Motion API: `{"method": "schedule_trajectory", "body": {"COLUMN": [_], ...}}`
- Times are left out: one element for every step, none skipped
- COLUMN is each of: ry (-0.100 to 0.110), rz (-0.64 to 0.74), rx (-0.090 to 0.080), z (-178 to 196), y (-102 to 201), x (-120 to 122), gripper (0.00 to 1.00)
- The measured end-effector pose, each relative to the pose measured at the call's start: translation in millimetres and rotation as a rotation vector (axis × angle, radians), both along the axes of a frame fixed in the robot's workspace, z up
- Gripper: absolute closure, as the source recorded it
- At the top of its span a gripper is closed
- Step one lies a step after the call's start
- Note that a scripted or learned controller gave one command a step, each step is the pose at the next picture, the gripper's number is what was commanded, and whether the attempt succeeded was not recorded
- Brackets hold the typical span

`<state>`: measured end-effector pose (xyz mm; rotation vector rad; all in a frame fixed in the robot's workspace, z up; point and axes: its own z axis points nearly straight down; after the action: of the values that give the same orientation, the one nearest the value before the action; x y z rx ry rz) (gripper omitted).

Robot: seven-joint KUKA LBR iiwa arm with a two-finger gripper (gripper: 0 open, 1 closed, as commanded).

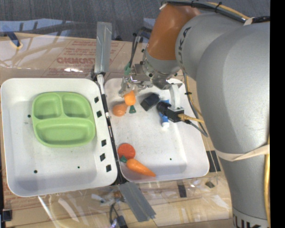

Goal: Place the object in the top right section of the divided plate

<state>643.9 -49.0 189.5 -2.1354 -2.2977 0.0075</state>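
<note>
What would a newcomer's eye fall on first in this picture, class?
The big grey arm with its orange band fills the right side, its hand low over the right bin. Next comes the green divided plate in the left bin, then the carrot and red-orange toy fruit at the right bin's near edge.

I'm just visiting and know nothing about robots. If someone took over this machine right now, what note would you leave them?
Gripper: low over the right bin's far left corner, just above a small orange piece; grasp unclear.
Other items there: orange ball, tomato, carrot.
Green divided plate: in the left bin, nothing in its sections.
Done: nothing placed yet.
Left: pick an object, put it in the plate's top right section.
</note>
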Motion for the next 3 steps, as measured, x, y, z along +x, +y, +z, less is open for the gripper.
{"method": "schedule_trajectory", "body": {"ry": [-0.005, -0.001, 0.002], "rz": [0.118, 0.123, 0.127], "rx": [0.000, 0.000, -0.001], "z": [1, 8, 15], "y": [65, 66, 66], "x": [13, 13, 13], "gripper": [1.00, 1.00, 1.00]}}
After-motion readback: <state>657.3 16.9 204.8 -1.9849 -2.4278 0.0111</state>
